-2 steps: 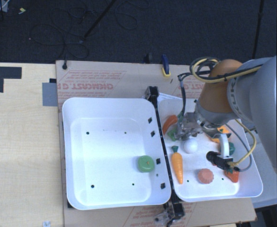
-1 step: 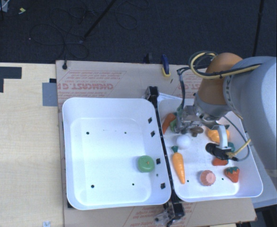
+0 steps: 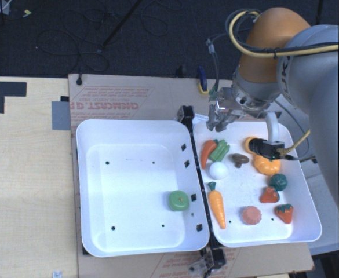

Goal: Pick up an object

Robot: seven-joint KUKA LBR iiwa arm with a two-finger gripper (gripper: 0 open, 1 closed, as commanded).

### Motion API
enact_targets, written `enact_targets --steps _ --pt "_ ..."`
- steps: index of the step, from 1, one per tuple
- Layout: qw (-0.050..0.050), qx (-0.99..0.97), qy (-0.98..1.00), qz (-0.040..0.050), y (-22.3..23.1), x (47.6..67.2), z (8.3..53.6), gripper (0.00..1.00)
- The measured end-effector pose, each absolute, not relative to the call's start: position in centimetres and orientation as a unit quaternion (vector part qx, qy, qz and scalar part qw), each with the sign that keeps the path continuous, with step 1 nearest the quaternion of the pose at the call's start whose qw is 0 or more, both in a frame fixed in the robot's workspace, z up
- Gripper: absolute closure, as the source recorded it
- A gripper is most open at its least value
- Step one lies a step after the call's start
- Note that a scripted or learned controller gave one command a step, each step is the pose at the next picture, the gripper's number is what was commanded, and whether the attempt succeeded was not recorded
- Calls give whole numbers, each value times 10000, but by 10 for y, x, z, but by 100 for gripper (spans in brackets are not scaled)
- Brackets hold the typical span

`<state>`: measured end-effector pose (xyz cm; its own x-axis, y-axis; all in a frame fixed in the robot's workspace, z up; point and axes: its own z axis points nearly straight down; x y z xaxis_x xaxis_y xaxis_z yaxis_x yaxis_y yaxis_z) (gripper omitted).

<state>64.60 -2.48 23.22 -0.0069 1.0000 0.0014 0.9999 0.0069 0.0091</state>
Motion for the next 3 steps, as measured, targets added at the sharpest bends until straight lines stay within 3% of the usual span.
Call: enact_targets --steps 1,2,3 --pt "30 7063 7079 31 -19 627 356 100" --pt "8 7083 7059 -10 -73 644 355 100" --pt "56 7054 7087 54 -28 644 549 100"
